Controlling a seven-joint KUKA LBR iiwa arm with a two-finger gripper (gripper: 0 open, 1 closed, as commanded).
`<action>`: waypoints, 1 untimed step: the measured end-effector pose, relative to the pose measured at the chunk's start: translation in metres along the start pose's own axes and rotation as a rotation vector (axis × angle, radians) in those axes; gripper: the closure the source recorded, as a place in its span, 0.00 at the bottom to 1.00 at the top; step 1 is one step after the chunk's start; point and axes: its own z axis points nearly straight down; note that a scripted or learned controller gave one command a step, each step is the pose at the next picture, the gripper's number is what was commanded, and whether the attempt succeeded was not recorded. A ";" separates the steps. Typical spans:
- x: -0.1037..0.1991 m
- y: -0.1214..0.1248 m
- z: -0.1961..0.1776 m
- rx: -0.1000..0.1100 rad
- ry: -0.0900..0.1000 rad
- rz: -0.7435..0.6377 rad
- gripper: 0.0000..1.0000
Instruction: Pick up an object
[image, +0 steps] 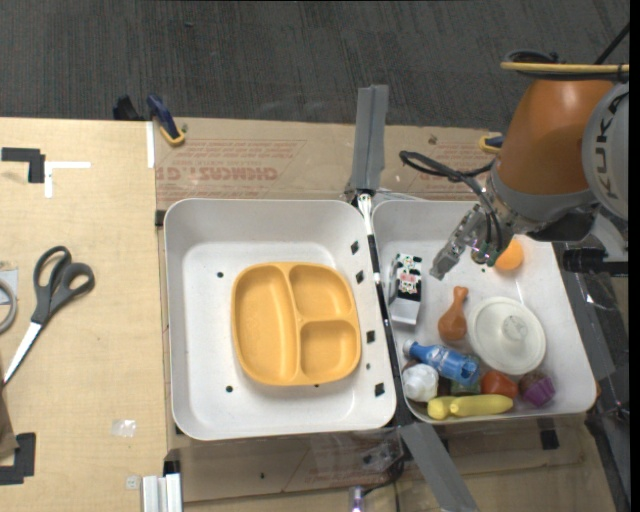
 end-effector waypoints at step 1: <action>0.000 0.000 0.000 0.000 0.000 0.000 0.00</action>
